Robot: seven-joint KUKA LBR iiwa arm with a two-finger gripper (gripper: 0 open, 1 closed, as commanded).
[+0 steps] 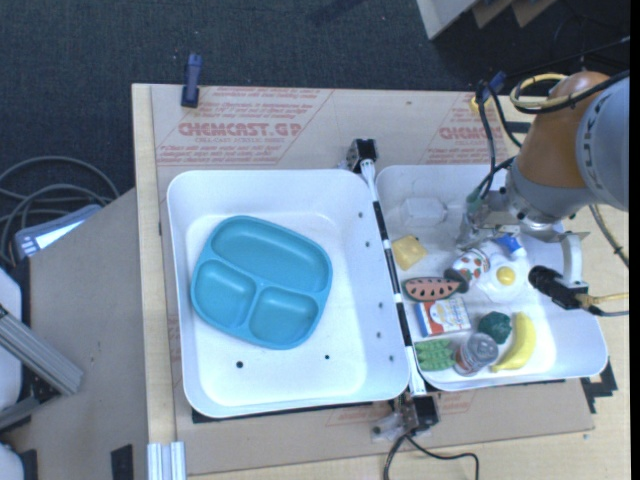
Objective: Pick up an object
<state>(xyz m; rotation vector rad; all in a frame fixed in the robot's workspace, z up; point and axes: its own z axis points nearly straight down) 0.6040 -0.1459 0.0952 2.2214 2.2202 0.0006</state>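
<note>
Where your worktop (150, 268) shows bare board behind the bins, red print reads "CHEMCAST GP", repeated and cut off further right. You have a blue divided plate (262, 281) lying in the left bin (190, 198). Your right bin (580, 353) holds a yellow wedge (407, 251), a watermelon slice (433, 289), a printed card (443, 317) with writing too small to read, a green block (433, 353), a banana (519, 344). Your tool (487, 230) hangs over that bin's middle; whether it grips anything cannot be told.

Robotics lab: KUKA arm (575, 158) over bench bins (300, 388), loose cables (50, 183) (dark carpet).
</note>
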